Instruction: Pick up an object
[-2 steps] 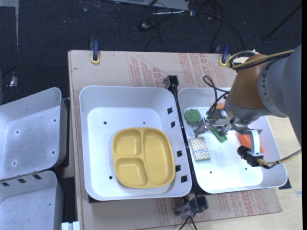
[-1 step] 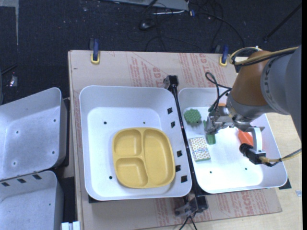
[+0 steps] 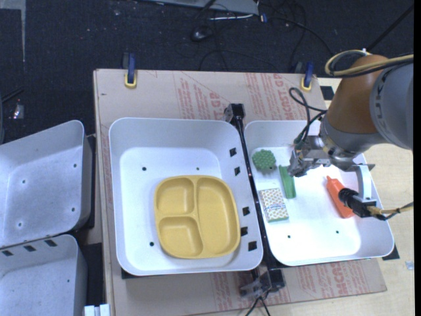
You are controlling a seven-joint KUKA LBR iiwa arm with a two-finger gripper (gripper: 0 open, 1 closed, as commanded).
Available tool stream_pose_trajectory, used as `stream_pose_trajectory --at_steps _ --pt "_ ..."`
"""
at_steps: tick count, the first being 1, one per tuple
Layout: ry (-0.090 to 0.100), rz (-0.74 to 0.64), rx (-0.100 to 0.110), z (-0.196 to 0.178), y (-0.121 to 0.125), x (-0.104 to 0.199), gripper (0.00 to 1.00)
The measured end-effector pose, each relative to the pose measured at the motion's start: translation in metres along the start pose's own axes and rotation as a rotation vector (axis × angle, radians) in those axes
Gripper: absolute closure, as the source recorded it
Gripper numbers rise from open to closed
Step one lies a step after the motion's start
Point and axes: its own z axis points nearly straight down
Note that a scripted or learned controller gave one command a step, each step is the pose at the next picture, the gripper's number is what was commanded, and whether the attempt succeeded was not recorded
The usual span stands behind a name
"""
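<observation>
My gripper (image 3: 298,168) hangs low over the right bin (image 3: 316,245), just above the top end of a green stick (image 3: 287,183) that lies on the bin floor. A round, bumpy green object (image 3: 264,159) rests to the left of the gripper. Below it lies a small patterned rectangular block (image 3: 274,205). An orange object (image 3: 337,195) lies to the right of the gripper, partly under the wrist hardware.
The left bin (image 3: 131,143) holds a yellow divided plate (image 3: 196,216). A black divider (image 3: 248,176) runs between the two bins. The grey arm with its orange band (image 3: 358,107) covers the right bin's upper right corner. Folded white bins (image 3: 39,176) lie off the bench at the left.
</observation>
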Motion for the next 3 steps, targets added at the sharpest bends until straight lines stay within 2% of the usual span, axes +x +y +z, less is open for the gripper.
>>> stream_pose_trajectory --at_steps 1,2,3 --pt "0.000 0.003 0.000 -0.047 -0.006 -0.007 1.00" --pt "0.000 -0.002 0.000 -0.078 -0.005 -0.007 1.00" --pt "0.001 -0.007 0.000 -0.088 0.011 0.045 1.00"
